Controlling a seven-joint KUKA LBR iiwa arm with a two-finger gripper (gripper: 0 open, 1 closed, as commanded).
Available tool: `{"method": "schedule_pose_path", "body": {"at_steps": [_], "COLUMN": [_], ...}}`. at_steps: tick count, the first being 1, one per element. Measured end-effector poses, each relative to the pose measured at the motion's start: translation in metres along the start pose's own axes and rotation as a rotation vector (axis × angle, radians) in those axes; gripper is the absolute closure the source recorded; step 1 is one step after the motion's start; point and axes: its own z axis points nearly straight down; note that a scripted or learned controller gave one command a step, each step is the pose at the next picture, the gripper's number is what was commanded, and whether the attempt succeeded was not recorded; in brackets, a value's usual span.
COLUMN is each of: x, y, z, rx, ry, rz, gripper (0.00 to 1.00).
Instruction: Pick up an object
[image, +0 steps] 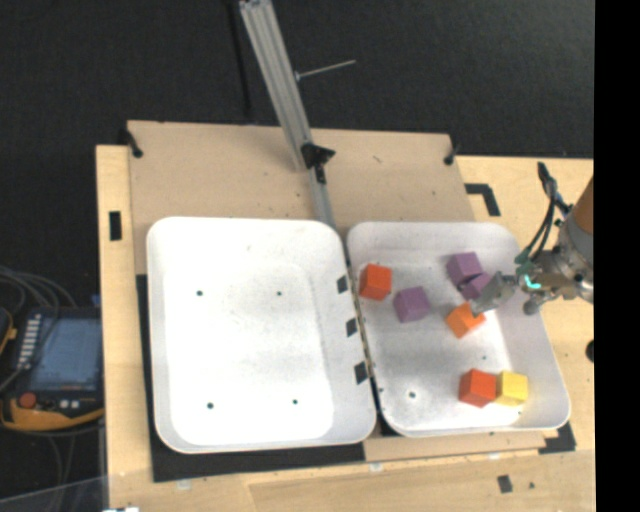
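A: Logging what is cut off first. Arm (580, 215) enters at the right edge, mostly out of frame; an orange patch and some cables show. The pincer (497, 288) reaches over the right bin (430, 410); its tip is a grey blur, so I cannot tell how it stands, wide or narrow.

B: Anything between its tips?

A: Cannot tell. The tip lies against the orange block (463, 320) and the darker purple block (475, 286), which it partly covers. No block is clearly gripped.

B: Other candidates for pickup?

A: All in the right bin: a purple block (463, 266) just above the covered one, another purple block (411, 304) mid-bin, an orange block (375, 282) near the left wall, and a red-orange block (479, 387) touching a yellow block (514, 387) near the front right corner.

B: Readable writing?

A: None legible. The handheld pendant (60, 360) off the bench (230, 170) at far left has a bluish screen, too blurred to read. Left bin (170, 300) shows four dark dots.
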Motion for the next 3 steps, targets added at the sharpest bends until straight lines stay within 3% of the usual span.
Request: {"method": "schedule_pose_path", "body": {"at_steps": [2,3], "x": [0.005,0.003], "y": [-0.002,-0.001], "z": [0.105,0.148], "rx": [0.007,-0.002], "ry": [-0.001,-0.004], "rz": [0.003,0.004], "gripper": [0.00,0.00]}}
